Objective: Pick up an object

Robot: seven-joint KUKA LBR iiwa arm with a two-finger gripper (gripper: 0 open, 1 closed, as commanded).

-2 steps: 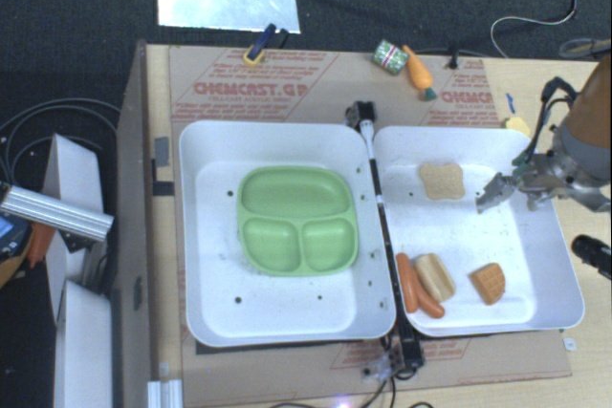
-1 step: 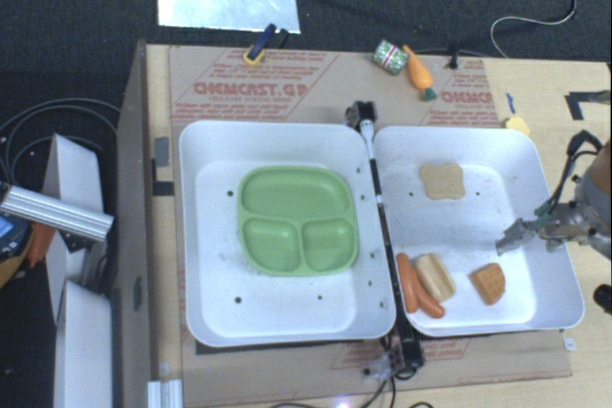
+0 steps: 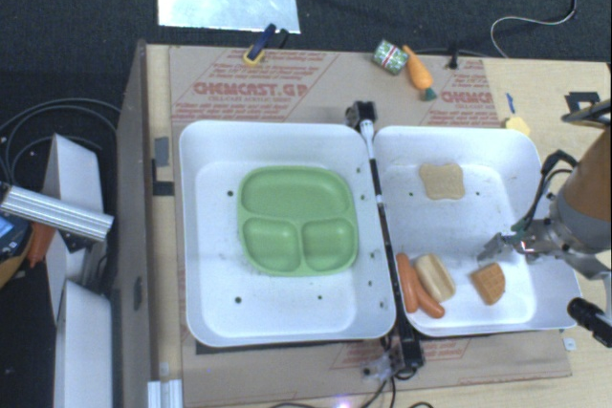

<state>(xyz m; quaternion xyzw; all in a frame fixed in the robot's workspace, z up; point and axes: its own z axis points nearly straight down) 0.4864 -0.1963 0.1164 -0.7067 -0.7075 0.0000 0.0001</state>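
Observation:
The right bin (image 3: 516, 148) holds a pale tan bread slice (image 3: 442, 181) near its back. At its front left lie an orange-red sausage (image 3: 413, 286) and a bun-like piece (image 3: 435, 276) side by side. A small brown toast piece (image 3: 489, 283) lies at the front middle. My gripper (image 3: 501, 246) reaches in from the right and hovers low over the bin floor, just above and to the right of the toast piece, with nothing seen in it. In the left bin (image 3: 206, 205) sits a green divided plate (image 3: 295, 219).
Behind the bins on the cardboard lie a green can (image 3: 390, 55), a toy carrot (image 3: 419, 72) and a yellow clip (image 3: 256, 50). A small yellow item (image 3: 517, 123) sits by the right bin's back corner. A black divider (image 3: 380, 205) separates the bins.

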